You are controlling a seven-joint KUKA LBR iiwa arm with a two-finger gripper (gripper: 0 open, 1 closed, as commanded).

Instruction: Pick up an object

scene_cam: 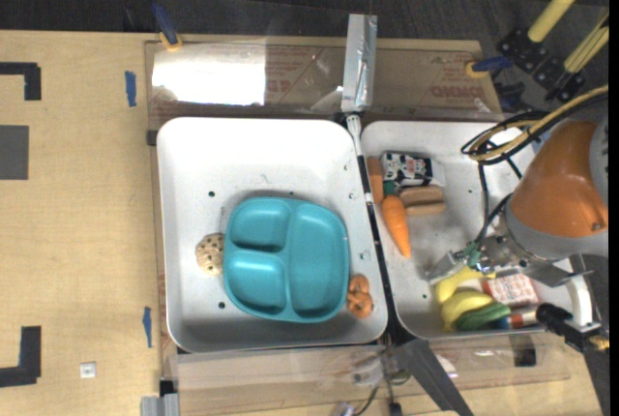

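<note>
- We see two shallow white bins side by side: the left bin [184, 153] and the right bin [435, 138].
- In the left bin lies a teal plastic plate with three compartments [286, 257]. A small speckled cookie [209, 252] touches its left edge, and a small orange-brown piece like a pastry [359, 296] sits at its lower right corner.
- In the right bin we see an orange toy carrot [395, 222], a tan sausage-shaped piece [423, 200] just beside it, and a small black and white carton [407, 168] behind them.
- Near the front of the right bin lie a yellow toy banana [460, 289], a green piece [481, 314] touching it, and a small red and white packet [512, 289].
- The grey arm with the orange band [556, 196] reaches over the right bin; its gripper [481, 252] is low, just above the banana.
- If the gripper is released or clenched, we cannot tell.
</note>
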